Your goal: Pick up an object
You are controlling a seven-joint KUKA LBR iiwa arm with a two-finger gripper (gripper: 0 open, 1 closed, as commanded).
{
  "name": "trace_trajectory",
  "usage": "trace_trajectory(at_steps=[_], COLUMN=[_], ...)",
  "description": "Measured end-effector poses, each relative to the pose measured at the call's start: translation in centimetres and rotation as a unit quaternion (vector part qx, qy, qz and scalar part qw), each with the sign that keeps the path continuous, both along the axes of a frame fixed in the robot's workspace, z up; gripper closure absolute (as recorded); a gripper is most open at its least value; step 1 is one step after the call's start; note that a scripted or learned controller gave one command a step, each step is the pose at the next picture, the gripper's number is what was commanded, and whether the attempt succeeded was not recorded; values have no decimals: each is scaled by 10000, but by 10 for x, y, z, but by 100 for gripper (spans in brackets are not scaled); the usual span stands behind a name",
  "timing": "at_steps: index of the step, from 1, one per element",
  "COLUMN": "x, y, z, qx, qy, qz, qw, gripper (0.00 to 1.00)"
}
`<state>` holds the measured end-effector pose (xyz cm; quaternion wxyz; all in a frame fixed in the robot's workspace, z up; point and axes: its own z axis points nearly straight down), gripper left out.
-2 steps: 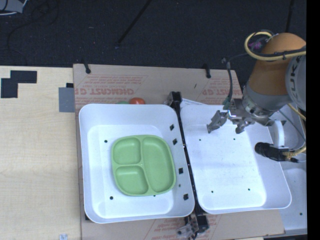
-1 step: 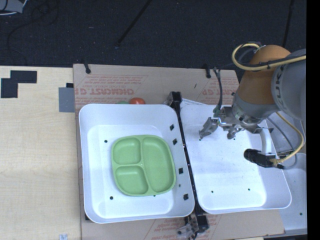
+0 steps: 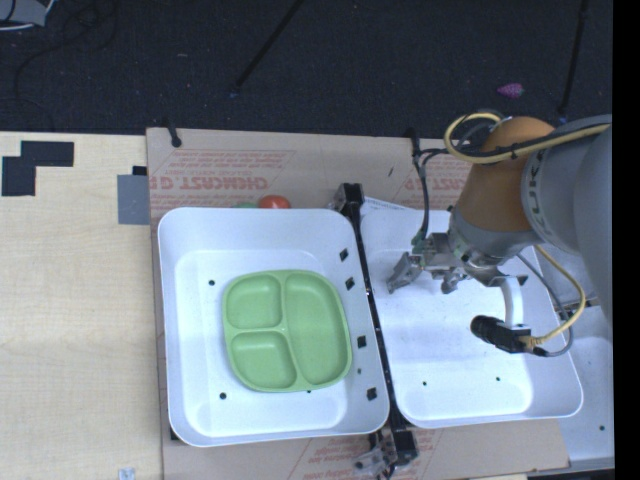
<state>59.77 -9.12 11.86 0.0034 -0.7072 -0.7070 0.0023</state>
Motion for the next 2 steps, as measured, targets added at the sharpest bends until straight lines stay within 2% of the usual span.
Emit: trace_trajectory(at_steps=[1,2], x=[1,-1], y=[-2,-11], z=[13,73], qx=[-2,-12], qy=[-11,-54], qz=[-23,-32], qw=[10000,10000], gripper=[100,100])
